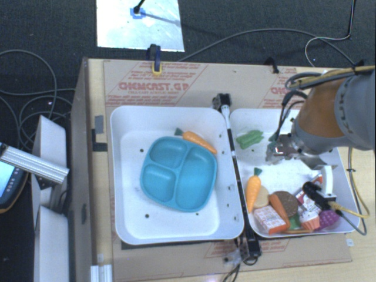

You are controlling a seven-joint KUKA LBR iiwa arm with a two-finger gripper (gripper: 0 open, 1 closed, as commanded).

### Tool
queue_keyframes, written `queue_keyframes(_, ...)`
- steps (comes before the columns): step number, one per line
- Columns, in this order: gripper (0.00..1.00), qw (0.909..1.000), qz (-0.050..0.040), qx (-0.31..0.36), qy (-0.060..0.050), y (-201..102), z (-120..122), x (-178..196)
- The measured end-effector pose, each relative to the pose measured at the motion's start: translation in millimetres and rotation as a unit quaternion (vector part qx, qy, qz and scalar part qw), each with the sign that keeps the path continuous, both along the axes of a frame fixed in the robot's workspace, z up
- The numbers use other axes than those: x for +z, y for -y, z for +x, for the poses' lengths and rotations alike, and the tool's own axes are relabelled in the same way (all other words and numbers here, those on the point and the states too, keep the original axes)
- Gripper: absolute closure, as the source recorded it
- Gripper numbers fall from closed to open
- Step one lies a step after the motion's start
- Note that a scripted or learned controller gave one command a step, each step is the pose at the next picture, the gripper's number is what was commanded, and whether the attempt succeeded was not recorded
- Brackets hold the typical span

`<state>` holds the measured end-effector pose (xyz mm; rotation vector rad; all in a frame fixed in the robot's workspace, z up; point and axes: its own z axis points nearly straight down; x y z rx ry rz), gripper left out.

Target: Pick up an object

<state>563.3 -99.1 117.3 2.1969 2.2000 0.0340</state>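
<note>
The landmark for this record is the black divider [232, 157] where the two white bins meet. The left bin [126, 157] holds a blue sectioned plate [178, 173], lying just left of the divider at a slight tilt, and an orange carrot piece [198, 140] rests at the plate's upper edge, close to the divider. The right bin [258, 117] carries the remaining items. A green toy piece [249, 138] lies just right of the divider toward the far end. A second carrot [252, 191], with a green top, lies just right of the divider toward the near end, roughly upright in the view. Beside it, further from the divider, sits a cluster along the near wall: a red and white box [270, 219], a brown rounded piece [286, 201], and a jumble of red, green and purple items [320, 218] too crowded to separate. The arm [335, 113] enters from the right and hangs over the right bin, with the gripper [282, 147] positioned right of the divider, between the green toy piece and the cluster. Its opening cannot be determined from this angle, and no object is visible in it. A clamp [155, 56] sits on the far bench edge.
</note>
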Motion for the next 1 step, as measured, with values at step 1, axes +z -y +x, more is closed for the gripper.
queue_keyframes(1,1.0,0.9998,0.0038,0.001,-0.018,-34.7,-55.4,67.5)
